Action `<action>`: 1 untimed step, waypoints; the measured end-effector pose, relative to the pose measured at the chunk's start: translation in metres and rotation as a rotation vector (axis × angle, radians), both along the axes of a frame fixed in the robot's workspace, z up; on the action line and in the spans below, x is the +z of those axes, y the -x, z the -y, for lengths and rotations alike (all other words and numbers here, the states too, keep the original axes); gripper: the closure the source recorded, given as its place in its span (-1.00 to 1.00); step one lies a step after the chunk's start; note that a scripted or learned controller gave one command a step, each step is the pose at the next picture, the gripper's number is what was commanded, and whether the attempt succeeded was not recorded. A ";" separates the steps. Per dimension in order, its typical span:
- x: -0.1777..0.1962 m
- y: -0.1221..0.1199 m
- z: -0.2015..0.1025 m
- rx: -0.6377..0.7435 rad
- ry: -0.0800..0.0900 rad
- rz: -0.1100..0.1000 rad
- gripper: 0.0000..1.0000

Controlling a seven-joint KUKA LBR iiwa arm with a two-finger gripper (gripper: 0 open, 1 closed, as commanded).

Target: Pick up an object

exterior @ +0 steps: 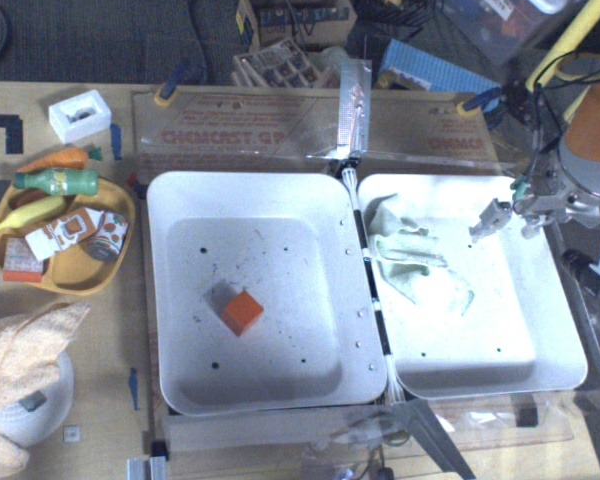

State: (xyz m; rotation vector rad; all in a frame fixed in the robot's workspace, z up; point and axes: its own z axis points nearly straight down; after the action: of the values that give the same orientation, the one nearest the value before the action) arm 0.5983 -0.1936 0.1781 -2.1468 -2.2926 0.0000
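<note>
Clearly, an orange cube [243, 313] is seen on the floor of the left bin [180, 208], a pale green cloth [410, 263] is spread in the right bin [540, 353], and the gripper [507, 218] is held open, grasping nothing, over that bin's far right side.

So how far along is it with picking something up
Nothing looks picked up yet. The orange block lies on the floor of the left bin, and a pale crumpled cloth lies in the right bin. The pincer is over the right bin's far right side, apart from both. Reaching, gripping and lifting remain.
</note>
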 end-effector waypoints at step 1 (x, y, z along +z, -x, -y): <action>-0.087 0.009 -0.080 -0.021 0.003 0.012 -1.00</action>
State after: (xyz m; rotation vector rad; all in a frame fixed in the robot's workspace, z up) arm 0.5893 -0.1139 0.0906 -2.1782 -2.2770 -0.0097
